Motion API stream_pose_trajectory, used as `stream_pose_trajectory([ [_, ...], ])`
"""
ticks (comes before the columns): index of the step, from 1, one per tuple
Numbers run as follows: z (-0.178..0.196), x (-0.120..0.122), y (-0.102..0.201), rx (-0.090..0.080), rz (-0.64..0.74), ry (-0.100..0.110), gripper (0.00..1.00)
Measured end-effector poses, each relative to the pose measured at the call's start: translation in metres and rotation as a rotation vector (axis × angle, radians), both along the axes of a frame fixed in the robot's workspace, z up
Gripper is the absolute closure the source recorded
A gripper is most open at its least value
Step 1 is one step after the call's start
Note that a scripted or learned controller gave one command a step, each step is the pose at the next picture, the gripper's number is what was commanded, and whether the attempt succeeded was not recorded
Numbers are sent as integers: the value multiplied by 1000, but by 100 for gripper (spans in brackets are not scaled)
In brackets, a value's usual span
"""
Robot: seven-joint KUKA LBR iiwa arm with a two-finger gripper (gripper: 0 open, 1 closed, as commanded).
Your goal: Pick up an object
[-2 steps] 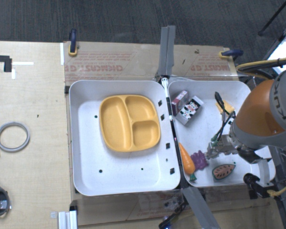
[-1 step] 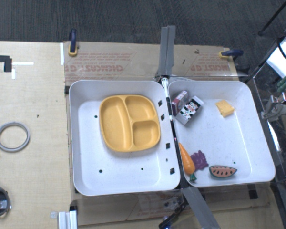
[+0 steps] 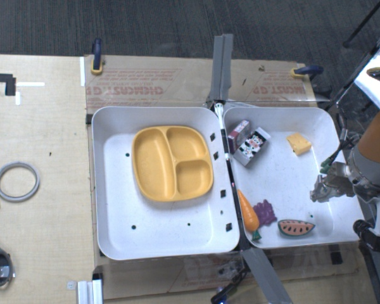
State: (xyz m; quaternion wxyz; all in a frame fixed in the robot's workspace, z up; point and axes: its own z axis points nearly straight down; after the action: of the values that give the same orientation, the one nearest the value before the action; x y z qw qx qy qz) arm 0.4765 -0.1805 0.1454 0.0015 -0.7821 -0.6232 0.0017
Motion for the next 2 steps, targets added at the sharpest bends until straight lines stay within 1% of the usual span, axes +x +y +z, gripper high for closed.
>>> stream_pose_trajectory([
  [1, 155, 2, 1, -4, -380, -1, 100],
  [2, 162, 2, 1, -7, -376, 4, 100],
])
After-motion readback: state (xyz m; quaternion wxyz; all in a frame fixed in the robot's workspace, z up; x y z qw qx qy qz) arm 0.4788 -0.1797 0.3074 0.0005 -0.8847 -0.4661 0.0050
